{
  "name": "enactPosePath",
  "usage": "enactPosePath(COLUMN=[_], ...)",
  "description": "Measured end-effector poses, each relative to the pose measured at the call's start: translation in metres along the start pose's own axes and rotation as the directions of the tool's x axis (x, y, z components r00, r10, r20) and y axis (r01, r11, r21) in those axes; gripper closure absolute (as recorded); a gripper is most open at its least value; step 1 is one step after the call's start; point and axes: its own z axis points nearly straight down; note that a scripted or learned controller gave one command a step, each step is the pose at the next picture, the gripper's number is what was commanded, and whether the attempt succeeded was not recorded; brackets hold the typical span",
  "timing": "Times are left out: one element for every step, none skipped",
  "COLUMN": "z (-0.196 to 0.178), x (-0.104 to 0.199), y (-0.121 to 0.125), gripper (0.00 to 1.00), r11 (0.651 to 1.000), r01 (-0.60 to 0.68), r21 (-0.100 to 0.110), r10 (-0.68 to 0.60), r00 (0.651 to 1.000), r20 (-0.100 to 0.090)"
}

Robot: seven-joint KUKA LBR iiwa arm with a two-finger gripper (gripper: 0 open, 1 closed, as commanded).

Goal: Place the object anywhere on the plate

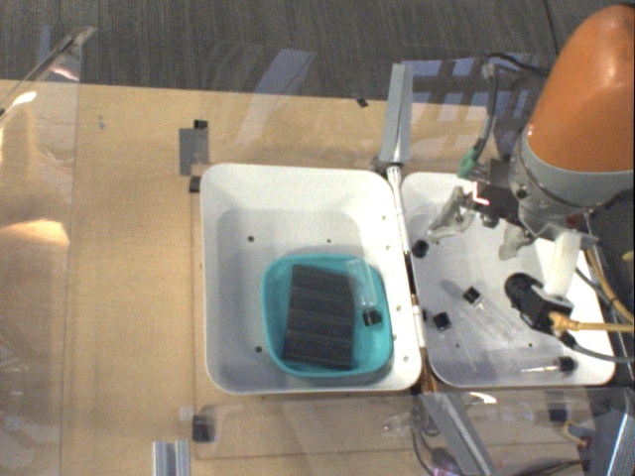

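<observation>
Plate (375,350) sits in left bin (223,296), toward its front-right corner, open floor behind and left of it. Dark ridged block (319,316) lies flat on plate. Gripper (474,206) hangs over right bin (595,370), well apart from block; finger state unclear.

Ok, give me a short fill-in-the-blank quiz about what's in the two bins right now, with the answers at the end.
1. The teal plate lies in the ____ bin as the camera sees it.
2. The dark ribbed block rests on the ____.
3. The arm hangs over the ____ bin in the camera view.
4. The band above the arm's wrist is ____ in colour.

Missing words: left; plate; right; orange
</observation>
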Motion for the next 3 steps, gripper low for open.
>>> enactPosePath(z=[-0.08,-0.08,-0.092], x=[-0.067,-0.129,-0.126], y=[0.02,0.036,0.039], gripper=[0.0,0.0,1.0], r11=[1.0,0.995,0.996], r01=[0.014,-0.095,-0.085], r21=[-0.005,-0.003,-0.013], r10=[-0.014,0.095,0.085], r00=[1.0,0.995,0.996], r20=[0.002,0.004,0.004])
